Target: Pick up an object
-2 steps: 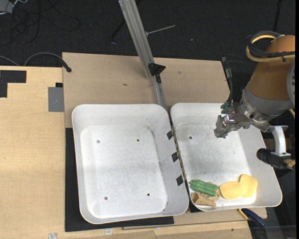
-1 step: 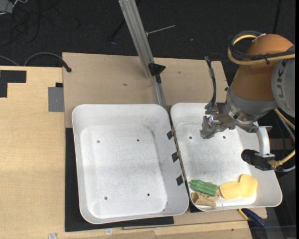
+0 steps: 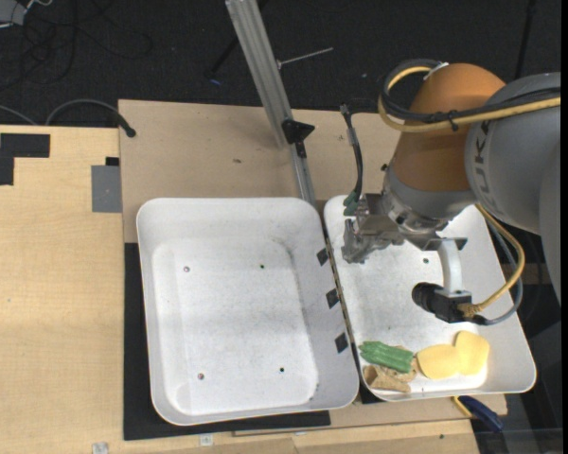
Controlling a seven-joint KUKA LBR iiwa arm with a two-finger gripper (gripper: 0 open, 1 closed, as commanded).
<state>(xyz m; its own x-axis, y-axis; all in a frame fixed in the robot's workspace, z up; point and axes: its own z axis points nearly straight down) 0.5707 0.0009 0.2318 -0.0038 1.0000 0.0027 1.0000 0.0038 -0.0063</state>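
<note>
My gripper hangs over the upper left part of the right bin, close to the wall between the bins. Its grey fingers point down and left, and I see nothing between them. At the bin's near edge lie a green object, a yellow object and a small tan object, well below the gripper. The arm's orange band and grey wrist cover the bin's upper right part.
The left bin sits beside the right one, with black clips along their shared wall. A slanted metal rail rises behind the bins. A black cable fitting hangs over the right bin's floor.
</note>
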